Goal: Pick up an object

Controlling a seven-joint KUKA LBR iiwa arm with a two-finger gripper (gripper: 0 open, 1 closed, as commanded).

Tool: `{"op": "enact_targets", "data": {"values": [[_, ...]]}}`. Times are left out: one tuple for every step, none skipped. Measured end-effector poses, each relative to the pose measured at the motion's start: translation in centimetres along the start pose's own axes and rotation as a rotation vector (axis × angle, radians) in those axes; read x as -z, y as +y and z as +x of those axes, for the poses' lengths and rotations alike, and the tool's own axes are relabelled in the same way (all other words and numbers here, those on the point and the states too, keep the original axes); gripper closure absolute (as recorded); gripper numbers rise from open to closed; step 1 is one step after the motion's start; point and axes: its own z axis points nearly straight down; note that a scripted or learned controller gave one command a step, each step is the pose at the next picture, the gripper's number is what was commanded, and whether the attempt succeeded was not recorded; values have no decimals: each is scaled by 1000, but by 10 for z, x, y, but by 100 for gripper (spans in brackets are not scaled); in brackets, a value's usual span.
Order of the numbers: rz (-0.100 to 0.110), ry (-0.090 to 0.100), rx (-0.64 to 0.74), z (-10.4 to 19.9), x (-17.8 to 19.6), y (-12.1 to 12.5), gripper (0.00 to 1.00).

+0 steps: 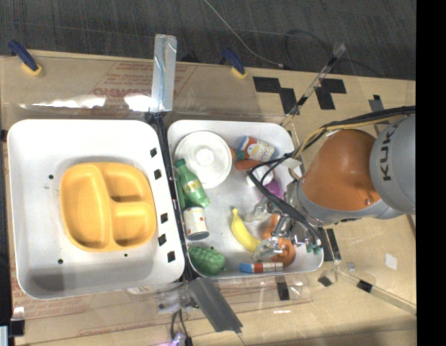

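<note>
Camera view: an orange object (283,249) is seen low in the right bin (221,130), close to the front wall and near the right corner, with the gripper (274,238) down right over it. Its shape is partly hidden by the metal of the gripper, so only a rounded orange surface can be made out. Whether the fingers are spread or closed, or pressed on anything, cannot be told.

Just left of it one yellow banana (243,231) is laid at a slant. One marker-like tube (261,267) with a blue end and a red band is set along the front wall. One green bumpy object (207,259) is found in the front left corner, one green bottle (192,200) is laid along the left wall, one white round bowl (204,157) is placed at the back, and one small printed package (256,150) is beside it.

In the left bin (28,215) a single yellow divided tray (107,205) is held, with bare white floor all round it. In the right bin, open floor is left mainly in the middle.
</note>
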Motion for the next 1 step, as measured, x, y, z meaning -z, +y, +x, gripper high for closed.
{"op": "enact_targets", "data": {"values": [[0,1,-14,0,0,1,0]]}}
